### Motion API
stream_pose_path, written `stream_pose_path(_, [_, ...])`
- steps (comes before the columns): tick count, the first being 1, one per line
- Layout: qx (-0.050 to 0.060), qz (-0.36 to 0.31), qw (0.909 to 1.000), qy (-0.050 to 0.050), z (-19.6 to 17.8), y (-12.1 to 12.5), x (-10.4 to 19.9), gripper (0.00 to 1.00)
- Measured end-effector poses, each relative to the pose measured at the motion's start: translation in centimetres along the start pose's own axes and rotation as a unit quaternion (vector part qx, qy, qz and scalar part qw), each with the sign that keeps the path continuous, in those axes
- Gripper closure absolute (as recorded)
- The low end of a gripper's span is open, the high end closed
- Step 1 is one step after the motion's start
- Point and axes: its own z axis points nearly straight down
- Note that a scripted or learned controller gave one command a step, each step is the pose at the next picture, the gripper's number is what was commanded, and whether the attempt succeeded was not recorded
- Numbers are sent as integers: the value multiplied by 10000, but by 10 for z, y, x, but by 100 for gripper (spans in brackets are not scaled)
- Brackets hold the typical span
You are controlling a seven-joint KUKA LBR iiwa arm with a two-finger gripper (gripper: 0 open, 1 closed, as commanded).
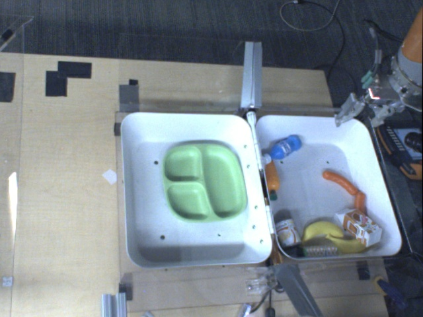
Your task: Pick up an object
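The right bin (380, 177) holds several objects. A blue and white bottle (284, 146) lies at its back left, with an orange tube (271, 177) just below it along the left wall. A curved orange carrot-like piece (344, 183) lies at mid right. Along the front are a yellow banana (325, 232), a small printed carton (361, 226), a small can (285, 230) and a dark brush (320, 249). My gripper (363, 111) hangs over the bin's back right corner, above the rim and away from all the objects. It stands open with nothing between its fingers.
The left bin (142, 197) holds a green divided plate (201, 180) in its middle. A metal bar (252, 78) runs back from the seam between the bins. Cables and dark gear lie beyond the right bin's far right side.
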Motion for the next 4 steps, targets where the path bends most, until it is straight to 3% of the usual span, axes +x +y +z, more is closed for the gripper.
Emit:
stream_pose_path(1, [-26,448,9990,-8,6,34,-24,0])
stream_pose_path(2, [-16,-947,9955,-3,143,7,-35,0])
stream_pose_path(3, [-53,-188,9998,-9,191,-71,-30,0])
stream_pose_path(4, [-76,-201,9998,-3,180,-69,-29,100])
